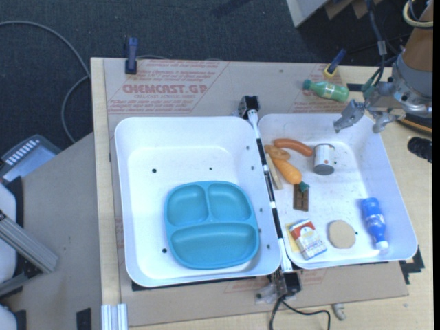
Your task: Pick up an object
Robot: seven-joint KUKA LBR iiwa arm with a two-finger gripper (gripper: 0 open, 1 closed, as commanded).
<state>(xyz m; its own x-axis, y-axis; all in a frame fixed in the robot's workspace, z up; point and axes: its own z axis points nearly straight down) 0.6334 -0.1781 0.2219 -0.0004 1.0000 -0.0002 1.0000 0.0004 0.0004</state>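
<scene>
Blue plate (211, 224) in left bin (137, 143).

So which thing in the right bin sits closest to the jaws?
The silver can, lying near the bin's far side, just below-left of the gripper. The carrots, blue bottle, cookie and carton lie farther off.

Light-blue divided plate (210, 224), white bins (137, 143), blue bottle (373, 221), orange carrot (291, 171)
</scene>
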